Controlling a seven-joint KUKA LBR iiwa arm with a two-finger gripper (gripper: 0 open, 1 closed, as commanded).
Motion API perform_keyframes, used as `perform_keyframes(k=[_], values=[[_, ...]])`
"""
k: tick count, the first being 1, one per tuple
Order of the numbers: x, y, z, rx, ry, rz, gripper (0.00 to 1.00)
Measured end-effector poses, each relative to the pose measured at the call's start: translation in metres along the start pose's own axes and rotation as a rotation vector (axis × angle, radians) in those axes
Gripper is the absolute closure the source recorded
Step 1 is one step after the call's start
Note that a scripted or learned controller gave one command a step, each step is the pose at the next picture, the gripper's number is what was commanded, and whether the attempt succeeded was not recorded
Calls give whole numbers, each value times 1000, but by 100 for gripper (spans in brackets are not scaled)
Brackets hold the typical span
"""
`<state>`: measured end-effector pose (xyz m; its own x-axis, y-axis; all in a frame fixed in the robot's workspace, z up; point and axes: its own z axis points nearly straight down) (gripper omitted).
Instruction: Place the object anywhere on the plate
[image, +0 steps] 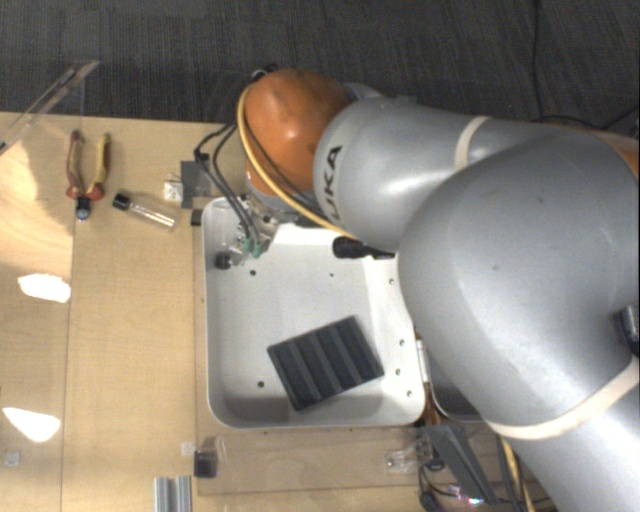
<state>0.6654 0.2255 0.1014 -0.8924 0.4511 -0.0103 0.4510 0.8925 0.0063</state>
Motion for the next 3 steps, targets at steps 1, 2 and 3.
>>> perform_keyframes(k=[1, 2, 3], values=[[-1, 1, -13, -7, -4, 1, 100], [6, 0, -25, 5, 0, -557, 100], [-1, 12, -121, -6, 1, -761, 100]])
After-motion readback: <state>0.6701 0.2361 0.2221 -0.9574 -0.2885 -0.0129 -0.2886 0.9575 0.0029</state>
